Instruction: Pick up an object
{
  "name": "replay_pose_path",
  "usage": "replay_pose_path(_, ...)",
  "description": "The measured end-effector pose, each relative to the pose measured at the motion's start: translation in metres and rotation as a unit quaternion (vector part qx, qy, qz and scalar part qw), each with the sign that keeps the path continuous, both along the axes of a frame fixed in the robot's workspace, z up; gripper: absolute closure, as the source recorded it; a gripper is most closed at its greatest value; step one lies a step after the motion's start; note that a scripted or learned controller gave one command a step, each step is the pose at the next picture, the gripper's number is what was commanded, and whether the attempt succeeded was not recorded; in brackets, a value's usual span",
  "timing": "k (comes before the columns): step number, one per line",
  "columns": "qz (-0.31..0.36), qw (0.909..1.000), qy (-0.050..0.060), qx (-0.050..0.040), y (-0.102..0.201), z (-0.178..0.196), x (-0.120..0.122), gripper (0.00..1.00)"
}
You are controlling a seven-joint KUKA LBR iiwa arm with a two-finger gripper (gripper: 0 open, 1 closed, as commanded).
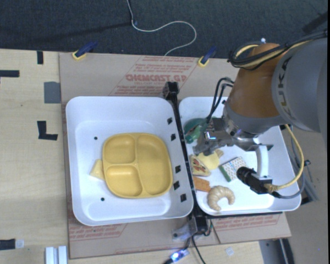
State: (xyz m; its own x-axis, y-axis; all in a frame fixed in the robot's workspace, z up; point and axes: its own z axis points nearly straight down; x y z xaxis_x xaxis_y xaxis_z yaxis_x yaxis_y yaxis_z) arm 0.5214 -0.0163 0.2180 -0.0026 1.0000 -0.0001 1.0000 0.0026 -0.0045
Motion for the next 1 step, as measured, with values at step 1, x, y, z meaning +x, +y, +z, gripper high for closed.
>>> replay_pose_path(1,-0.001,1.0,-0.001,0.0003,-0.0008,0.0056,0.0063,1.0)
